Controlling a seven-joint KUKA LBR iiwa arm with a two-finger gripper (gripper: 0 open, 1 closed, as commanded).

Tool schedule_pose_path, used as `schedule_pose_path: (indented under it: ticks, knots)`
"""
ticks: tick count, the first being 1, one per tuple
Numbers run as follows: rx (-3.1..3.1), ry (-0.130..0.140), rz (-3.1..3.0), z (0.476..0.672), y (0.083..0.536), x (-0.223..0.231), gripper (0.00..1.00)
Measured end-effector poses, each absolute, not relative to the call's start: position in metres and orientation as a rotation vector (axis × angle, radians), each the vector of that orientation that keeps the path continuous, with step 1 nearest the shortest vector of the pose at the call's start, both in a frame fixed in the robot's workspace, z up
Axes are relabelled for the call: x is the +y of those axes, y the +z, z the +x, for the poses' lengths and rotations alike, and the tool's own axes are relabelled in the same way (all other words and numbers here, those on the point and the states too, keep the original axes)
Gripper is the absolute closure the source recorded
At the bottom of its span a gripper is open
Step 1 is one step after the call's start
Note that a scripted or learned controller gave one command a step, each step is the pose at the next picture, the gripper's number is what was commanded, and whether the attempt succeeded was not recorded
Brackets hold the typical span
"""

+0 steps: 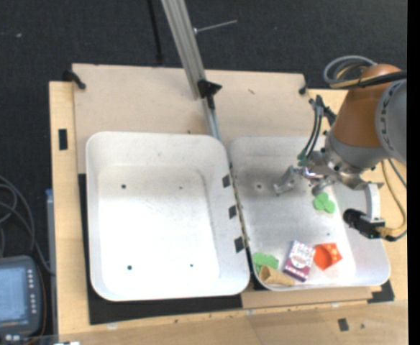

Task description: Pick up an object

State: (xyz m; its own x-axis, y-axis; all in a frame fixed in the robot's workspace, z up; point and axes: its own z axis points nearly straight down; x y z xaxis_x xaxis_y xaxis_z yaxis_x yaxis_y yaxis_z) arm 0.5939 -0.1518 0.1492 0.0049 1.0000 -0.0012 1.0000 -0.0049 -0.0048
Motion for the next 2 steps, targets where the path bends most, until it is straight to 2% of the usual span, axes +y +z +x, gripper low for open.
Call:
schedule_pose_path:
  ticks: [1, 2]
  knots:
    - [-2.216, 0.006, -2.225, 0.593, 0.098, -0.153, 0.00]
    - [-2.212, -0.005, -2.238, 0.595, 0.113, -0.154, 1.00]
